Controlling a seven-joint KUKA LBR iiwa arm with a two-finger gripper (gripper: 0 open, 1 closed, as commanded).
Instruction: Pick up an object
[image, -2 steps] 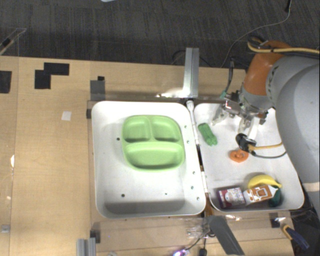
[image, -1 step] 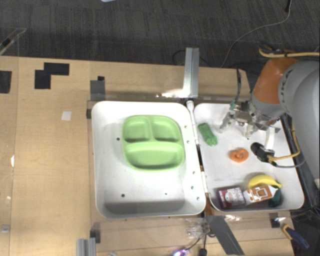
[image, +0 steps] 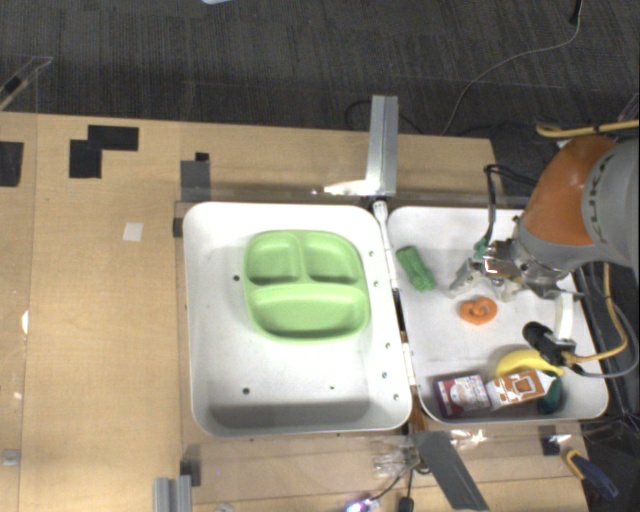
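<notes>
A: Biggest first: what lies around the gripper (image: 487, 272)?

B: The left bin (image: 205, 330) sits well off to the camera's left of it, with a green divided tray (image: 303, 283) inside. The gripper hangs over the right bin (image: 440, 330), fingers spread apart with nothing between them.

A: And the candidates?

B: Toward the near rim, well below the jaws, lies a dark packet (image: 482, 392) with a banana (image: 528, 362) beside it. A green block (image: 414, 268) lies to the camera's left of the jaws, near but apart. Smallest and closest is the orange piece (image: 478, 311), just below the fingertips on the bin floor.

A: So the orange piece is the likely target?

B: Probably. To do it well, the arm should centre the open fingers over it, descend until they straddle it, then close squarely. It looks low and rounded, so a shallow or off-centre pinch could squirt it out.
</notes>
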